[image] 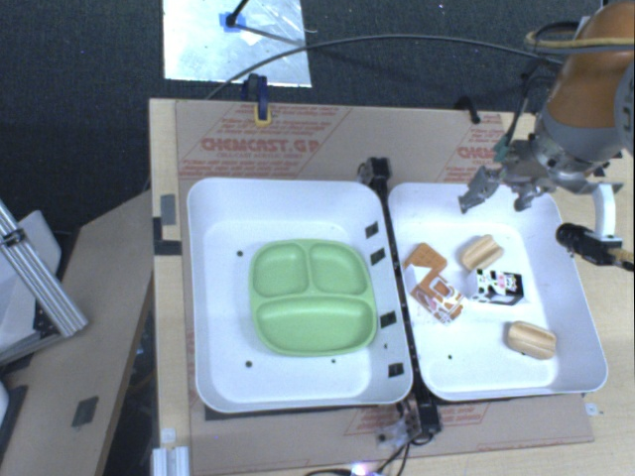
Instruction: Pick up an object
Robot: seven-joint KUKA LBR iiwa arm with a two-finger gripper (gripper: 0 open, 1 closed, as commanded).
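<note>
The right bin [556, 365] holds several small objects: an orange and white carton [433, 284], a tan bread roll [481, 252], a black and white packet [497, 287] and another bread roll [531, 339] near the front right. My gripper [498, 192] hangs over the bin's back edge, above and behind the objects. Its two fingers are spread apart with nothing between them.
The left bin [213, 296] holds a green divided plate [312, 297]. A black clip row [387, 266] marks the seam between the bins. The grey arm with its orange band [585, 77] comes in from the upper right. A blue clamp [258, 97] sits on the board's far edge.
</note>
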